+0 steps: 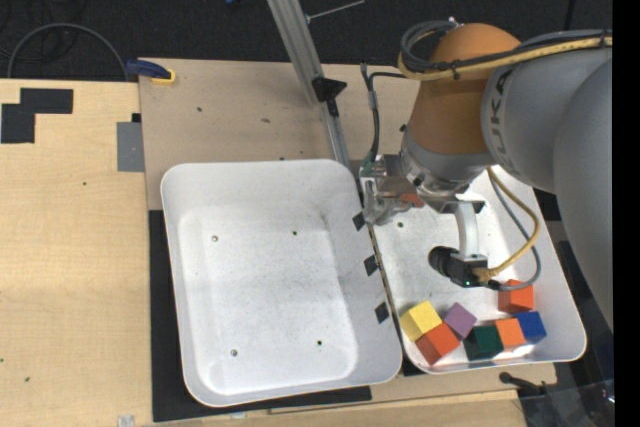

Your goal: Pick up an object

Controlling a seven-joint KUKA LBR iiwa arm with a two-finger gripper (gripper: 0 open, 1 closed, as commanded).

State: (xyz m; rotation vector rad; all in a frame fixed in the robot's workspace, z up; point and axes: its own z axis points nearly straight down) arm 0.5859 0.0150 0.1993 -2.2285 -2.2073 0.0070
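Observation:
Several coloured blocks lie together in the near corner of the right bin (560,347): a yellow block (422,317), a purple block (460,318), a red block (437,344), a green block (484,342), an orange block (511,331), a blue block (532,325) and an orange-red block (516,296). My gripper (380,197) hangs low over the far left part of the right bin, close to the wall shared with the left bin. It is well away from the blocks. The wrist and its cables hide the gripper's tip.
The left bin (200,205) lies beside the right one. A slanted aluminium bar (295,25) runs from the back down to the bins' shared edge. My arm's grey body (560,115) covers the right bin's far right side.

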